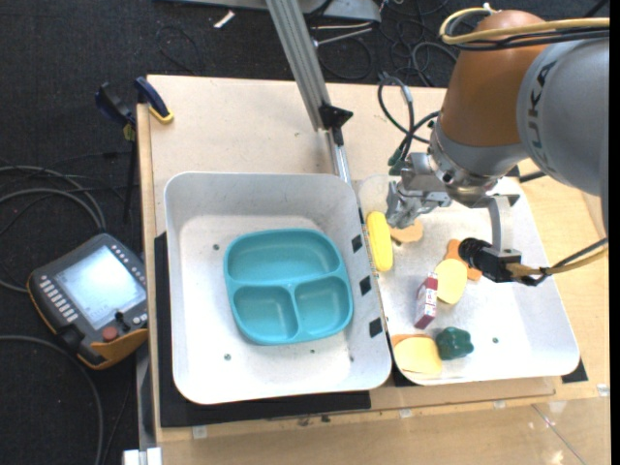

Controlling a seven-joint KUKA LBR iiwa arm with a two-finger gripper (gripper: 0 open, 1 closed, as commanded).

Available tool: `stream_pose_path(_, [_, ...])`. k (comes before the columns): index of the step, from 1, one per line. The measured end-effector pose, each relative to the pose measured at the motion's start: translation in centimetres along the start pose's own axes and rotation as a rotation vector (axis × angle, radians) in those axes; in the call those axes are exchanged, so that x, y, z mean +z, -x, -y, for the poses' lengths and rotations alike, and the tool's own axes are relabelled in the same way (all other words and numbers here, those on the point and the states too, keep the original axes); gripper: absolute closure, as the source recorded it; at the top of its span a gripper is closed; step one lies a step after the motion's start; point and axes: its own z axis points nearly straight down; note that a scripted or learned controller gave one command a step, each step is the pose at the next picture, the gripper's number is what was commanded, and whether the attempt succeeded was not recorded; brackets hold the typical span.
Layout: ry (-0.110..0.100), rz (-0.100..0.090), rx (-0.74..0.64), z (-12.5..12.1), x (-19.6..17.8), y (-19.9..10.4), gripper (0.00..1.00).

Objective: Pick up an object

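Camera view shows the gripper (407, 211) low in the right bin (542, 342), over a pale tan piece (411, 232) just beside the yellow banana (380, 241); whether its fingers are spread or closed, I cannot tell. A teal divided tray (288, 285) (three compartments) lies in the left bin (194, 221).

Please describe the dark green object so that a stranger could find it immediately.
Look in the right white bin, at its near edge. The dark green object lies there, touching a flat yellow piece on its left. It is the only green item among yellow and orange ones.
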Motion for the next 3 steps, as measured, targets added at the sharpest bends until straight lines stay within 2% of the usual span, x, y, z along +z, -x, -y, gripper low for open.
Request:
stream_pose_path(1, [0.000, 0.000, -0.001, 1.5, -0.6, -5.3, 1.00])
stream_pose_path(2, [-0.002, 0.001, 0.000, 3.5, 0.7, -9.8, 1.00])
stream_pose_path(3, [0.001, 0.002, 0.007, 3.4, 0.6, -9.5, 0.00])
